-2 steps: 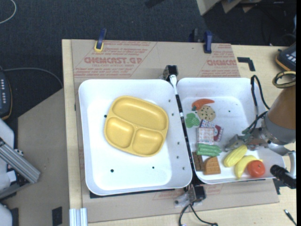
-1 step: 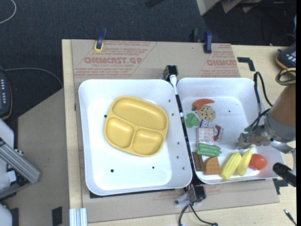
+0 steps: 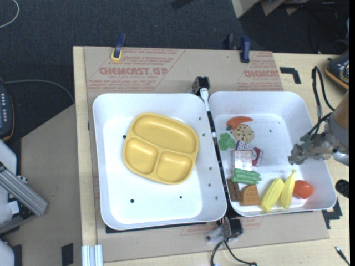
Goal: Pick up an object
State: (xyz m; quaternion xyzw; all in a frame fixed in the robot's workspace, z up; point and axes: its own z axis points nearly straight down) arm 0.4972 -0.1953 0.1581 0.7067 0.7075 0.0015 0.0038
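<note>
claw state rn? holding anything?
Claw: cannot be told; it sits low over the right bin near the banana and tomato, with no object seen in it.

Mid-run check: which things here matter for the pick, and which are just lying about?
In play:
- gripper, over the right bin
- toy food in that bin: banana, corn, tomato, cookie

Lying about:
- yellow divided tray in the left bin
- clamps on the board's far edge
</note>
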